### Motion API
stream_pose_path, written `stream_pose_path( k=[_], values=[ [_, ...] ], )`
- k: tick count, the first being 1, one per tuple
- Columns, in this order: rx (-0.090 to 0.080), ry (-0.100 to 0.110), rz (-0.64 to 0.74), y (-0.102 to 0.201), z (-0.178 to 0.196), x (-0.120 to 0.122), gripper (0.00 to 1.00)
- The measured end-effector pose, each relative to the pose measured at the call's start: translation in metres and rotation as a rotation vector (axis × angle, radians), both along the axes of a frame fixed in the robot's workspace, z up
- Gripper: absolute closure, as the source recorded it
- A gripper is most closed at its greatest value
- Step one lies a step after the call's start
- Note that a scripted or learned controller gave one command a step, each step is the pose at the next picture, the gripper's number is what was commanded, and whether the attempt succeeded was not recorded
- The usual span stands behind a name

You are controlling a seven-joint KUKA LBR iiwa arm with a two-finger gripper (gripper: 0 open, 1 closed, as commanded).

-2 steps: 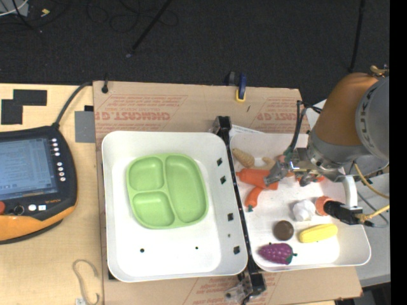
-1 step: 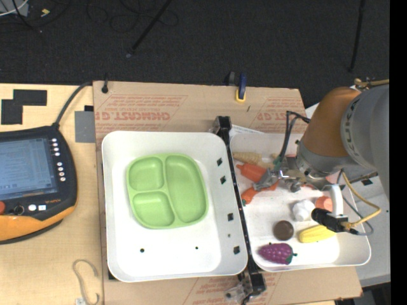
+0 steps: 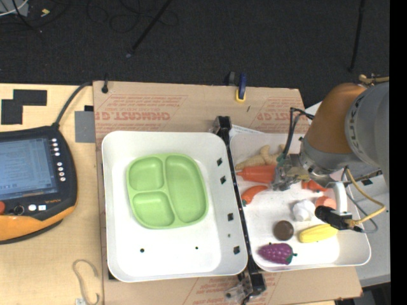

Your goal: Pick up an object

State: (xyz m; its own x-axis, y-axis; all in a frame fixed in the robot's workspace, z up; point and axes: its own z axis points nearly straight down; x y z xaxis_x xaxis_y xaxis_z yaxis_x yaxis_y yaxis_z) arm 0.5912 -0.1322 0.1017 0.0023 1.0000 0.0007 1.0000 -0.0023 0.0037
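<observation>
The arm [image 3: 346, 129] reaches in from the right over the right bin [image 3: 356, 254], its orange band above the wrist. The gripper [image 3: 283, 176] is low among the toys near the bin's upper left, just beside an orange carrot-like piece [image 3: 255, 173]; whether it is apart, together or clamped on something cannot be told from this angle.

The right bin holds the objects to pick: the carrot piece, a red-orange piece [image 3: 252, 192] below it, a pale beige item [image 3: 267, 152] at the top, a white lump [image 3: 302, 208], a brown round piece [image 3: 283, 229], a yellow banana-like toy [image 3: 317, 233] and a purple bunch of grapes [image 3: 276, 253] near the front rim.

The left bin [image 3: 121, 246] carries a green divided plate [image 3: 167, 190] with three compartments.

Under the bins lies a cardboard sheet [image 3: 159, 110] with red printing seen upside down and too unclear to read with confidence. On the worktop [image 3: 38, 259] at left rests a teach pendant [image 3: 32, 180] with a lit screen whose text is too small to read.
</observation>
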Motion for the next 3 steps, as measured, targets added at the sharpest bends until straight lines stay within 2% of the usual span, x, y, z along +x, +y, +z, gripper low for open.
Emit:
stream_pose_path(
  k=[1,2,3],
  values=[
    [0.0,0.005,-0.001,0.002,0.052,-0.01,1.0],
    [-0.001,0.003,-0.001,-0.007,0.097,-0.005,1.0],
    [-0.001,0.003,-0.001,-0.01,0.127,-0.005,1.0]
  ],
)
